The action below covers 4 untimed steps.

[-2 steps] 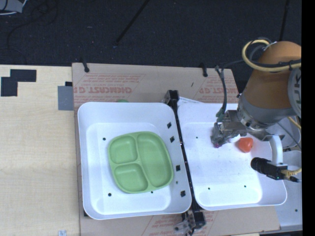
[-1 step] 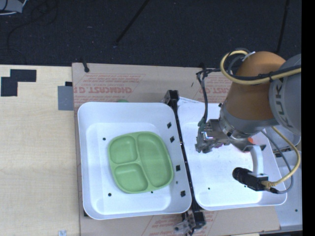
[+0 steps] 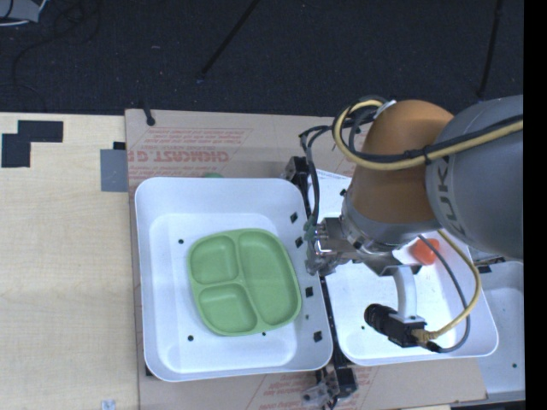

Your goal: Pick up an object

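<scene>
Just beyond the right rim of the green divided plate point(image 3: 244, 280), the pincer point(image 3: 325, 250) hangs over the seam where the two white bins meet, with the arm's point(image 3: 402, 169) orange-banded wrist directly above it. The wrist hides the working end, so I cannot tell whether the pincer is open or closed, and nothing can be seen held in it.

The plate lies flat, face up, near the middle of the left bin point(image 3: 162, 203), its three compartments bare. It sits slightly turned, so its long side does not run square with the bin walls. Lying flat like this, it probably offers only its raised rim for a grasp, and the rim nearest the pincer is the right one.

On the far side of the pincer from the plate, a small orange thing point(image 3: 426, 248) peeks out from under the arm in the right bin point(image 3: 479, 340). Too little of it shows to name it.

Of the two candidates, the plate is near the pincer and separated from it by the bin wall. The orange thing is farther off, under the arm's bulk. Both bins rest on a cardboard sheet on the pale tabletop point(image 3: 60, 272). Judging from this position, no pick has been made yet.
</scene>
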Each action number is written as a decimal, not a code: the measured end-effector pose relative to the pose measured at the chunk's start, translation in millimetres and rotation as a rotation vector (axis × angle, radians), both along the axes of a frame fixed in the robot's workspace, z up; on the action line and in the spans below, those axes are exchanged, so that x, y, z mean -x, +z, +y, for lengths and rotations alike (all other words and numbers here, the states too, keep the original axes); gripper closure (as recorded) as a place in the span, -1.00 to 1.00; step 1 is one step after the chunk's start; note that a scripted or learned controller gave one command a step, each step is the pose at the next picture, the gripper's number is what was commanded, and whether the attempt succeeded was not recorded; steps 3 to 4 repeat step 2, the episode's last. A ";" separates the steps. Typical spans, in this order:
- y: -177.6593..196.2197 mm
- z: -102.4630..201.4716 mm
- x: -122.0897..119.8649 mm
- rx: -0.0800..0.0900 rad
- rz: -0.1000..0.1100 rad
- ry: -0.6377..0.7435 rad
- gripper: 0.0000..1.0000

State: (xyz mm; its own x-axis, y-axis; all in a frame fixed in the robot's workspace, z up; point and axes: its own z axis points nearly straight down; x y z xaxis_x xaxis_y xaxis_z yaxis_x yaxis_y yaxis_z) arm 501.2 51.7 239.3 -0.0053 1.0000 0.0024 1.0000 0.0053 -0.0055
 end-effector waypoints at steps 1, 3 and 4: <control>-2.2 49.9 -3.8 0.002 -0.001 -0.001 1.00; -1.9 48.2 -3.7 0.003 -0.001 -0.003 -1.00; -1.9 48.2 -3.7 0.003 -0.001 -0.003 -1.00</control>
